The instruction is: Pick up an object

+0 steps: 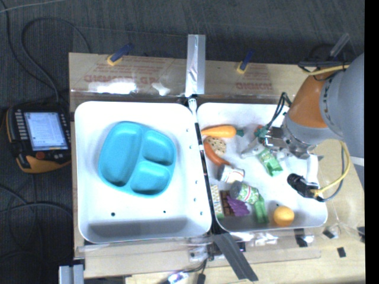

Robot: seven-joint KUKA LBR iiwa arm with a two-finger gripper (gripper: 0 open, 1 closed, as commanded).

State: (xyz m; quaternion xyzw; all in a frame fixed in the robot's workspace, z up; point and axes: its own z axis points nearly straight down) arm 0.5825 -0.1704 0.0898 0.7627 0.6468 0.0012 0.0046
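My gripper hangs low over the upper middle of the right bin, at the end of the grey arm with its orange band. Right beneath it and slightly toward the front lies a small green packet. Left of the gripper lie an orange carrot and a brown cookie-like piece. Nearer the front are a white bottle, a purple grape bunch with a green piece beside it, and an orange fruit.
The left bin holds a blue divided tray. A handheld control pendant lies on the floor at the left. A yellow cable and a black connector hang off the wrist above the right bin's right side.
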